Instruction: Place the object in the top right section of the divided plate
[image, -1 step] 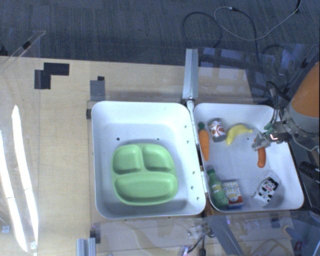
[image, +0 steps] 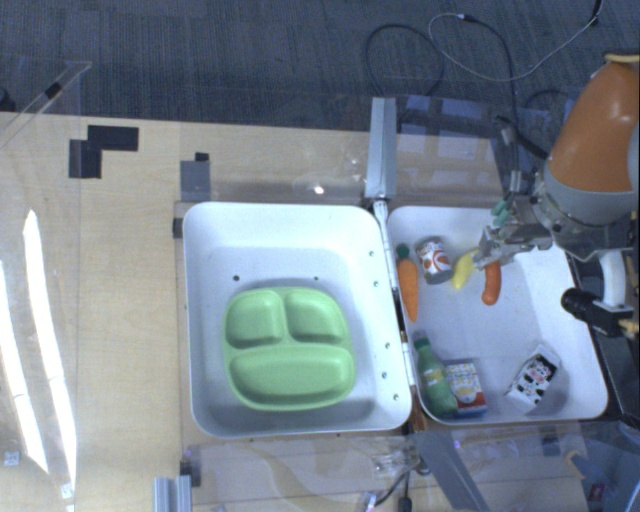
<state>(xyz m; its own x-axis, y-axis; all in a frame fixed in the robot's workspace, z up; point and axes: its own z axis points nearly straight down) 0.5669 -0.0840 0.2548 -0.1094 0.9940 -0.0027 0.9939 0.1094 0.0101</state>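
I see the claw above the right bin, over a hot dog; finger state indeterminate. Green divided plate sits unobstructed in the left bin.

The KUKA arm presents a broad, rounded orange band, smooth and glossy, above a pale grey collar ringed by a darker grey seam at the wrist. Below it, a compact cluster of silver-grey metal parts narrows into the tool, built of slim, angular, metallic pieces. A white housing and a black, rounded fitting sit on the arm's lower side. Thin black cables loop away behind the arm, and darker leads run beside the wrist.
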